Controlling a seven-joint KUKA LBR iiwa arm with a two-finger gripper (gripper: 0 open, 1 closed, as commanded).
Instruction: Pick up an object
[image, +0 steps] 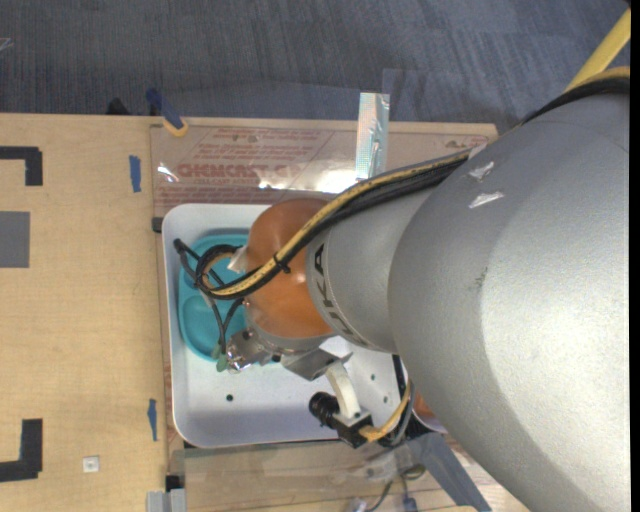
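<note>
A teal bowl-like object (197, 305) lies in the left part of the white bin (215, 420). The grey arm with its orange band (290, 275) reaches down over the bin and covers most of it. The gripper (238, 358) is low in the bin at the teal object's right edge, and the wrist hides its tips. A small orange thing (420, 406) peeks out under the arm at the lower right.
The bin sits on a brown bench (80, 330) with blue tape marks and black markings. A clear plastic sheet (270, 170) lies behind the bin. A black cable (205, 275) loops beside the wrist over the teal object.
</note>
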